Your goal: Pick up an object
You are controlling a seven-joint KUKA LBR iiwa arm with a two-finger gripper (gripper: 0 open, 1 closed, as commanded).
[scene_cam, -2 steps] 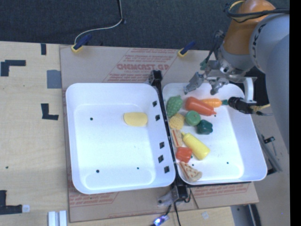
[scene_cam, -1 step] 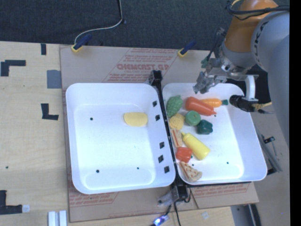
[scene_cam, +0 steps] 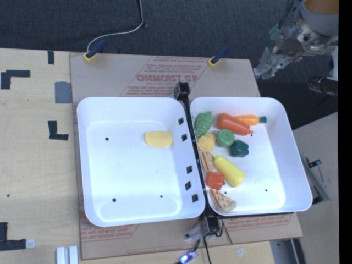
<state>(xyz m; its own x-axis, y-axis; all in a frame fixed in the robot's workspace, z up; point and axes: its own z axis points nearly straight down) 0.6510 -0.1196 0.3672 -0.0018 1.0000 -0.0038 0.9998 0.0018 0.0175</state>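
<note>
The shallow white left bin (scene_cam: 93, 164) holds one flat yellow oval piece (scene_cam: 158, 139), lying alone in its upper middle. The shallow white right bin (scene_cam: 275, 175) has toy foods bunched along its left side: a bumpy green vegetable (scene_cam: 203, 122), an orange-red carrot (scene_cam: 234, 124), a round green piece (scene_cam: 225, 137), a dark green pepper (scene_cam: 239, 148), a yellow bottle (scene_cam: 230, 170) and a pizza slice (scene_cam: 223, 202). At upper right, the metal gripper (scene_cam: 267, 67) hangs above the bench, outside the bins; open or clenched, I cannot tell.
</note>
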